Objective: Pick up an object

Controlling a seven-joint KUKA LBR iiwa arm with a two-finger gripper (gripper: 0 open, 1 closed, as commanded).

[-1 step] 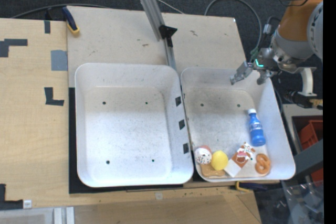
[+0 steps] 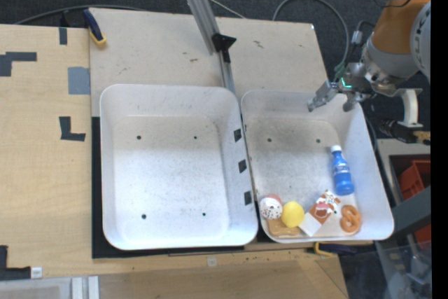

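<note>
The arm [image 2: 400, 24] came in from the right of the camera view, its grey body and orange band sitting above the far right corner of the right bin [image 2: 364, 129]. The gripper [image 2: 332, 99] hung over that bin's far right corner, its two fingers spread apart with nothing between them — one finger [image 2: 318, 99] angled toward the bin's middle, the other close to the right wall. All the objects lay well apart from the gripper, gathered along the near edge of the right bin. A blue bottle [image 2: 341, 171] with a white cap lay beside the right wall, its cap pointing toward the far edge. In the near right corner sat a pretzel-shaped orange piece [image 2: 349, 218], and just beside it a small red and white toy [image 2: 325, 206]. A yellow ball [image 2: 292, 213] rested near the middle of the near edge, touching a white ball with reddish marks [image 2: 271, 207] on its left; a flat tan piece [image 2: 281, 227] lay partly under the two balls. The left bin [image 2: 112, 150] stood side by side with the right one, their walls meeting — a slanted metal rail [image 2: 199, 0] ran down from the far edge of the bench [image 2: 154, 45] to that junction.
</note>
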